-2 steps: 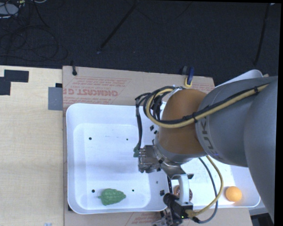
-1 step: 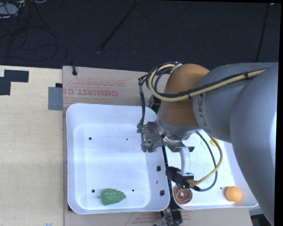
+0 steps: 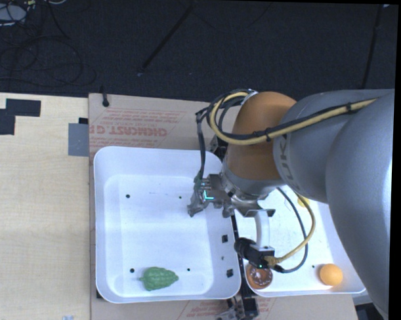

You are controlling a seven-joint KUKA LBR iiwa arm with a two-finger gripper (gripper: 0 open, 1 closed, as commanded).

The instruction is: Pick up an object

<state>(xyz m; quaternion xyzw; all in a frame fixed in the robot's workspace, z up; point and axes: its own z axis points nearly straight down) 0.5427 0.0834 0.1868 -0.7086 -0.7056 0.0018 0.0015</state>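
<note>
The green lumpy object (image 3: 159, 278) lies near the front edge of the left bin (image 3: 114, 186), its long axis running roughly along that edge. The gripper (image 3: 200, 202) hangs over the same bin's right edge, toward the back, so the object sits forward and to the left of it, well apart. Whether the gripper is released or clenched, I cannot tell. The arm (image 3: 299, 159) reaches in over the right bin (image 3: 354, 286), wrist bent downward. 1 orange ball (image 3: 330, 274) rests near that bin's front right corner.

Left of the hand (image 3: 200, 205), a pale wooden desk (image 3: 34, 216) carries dark patches — beyond it, a printed cardboard sheet (image 3: 142, 124) under tangled black cables (image 3: 34, 25).
</note>
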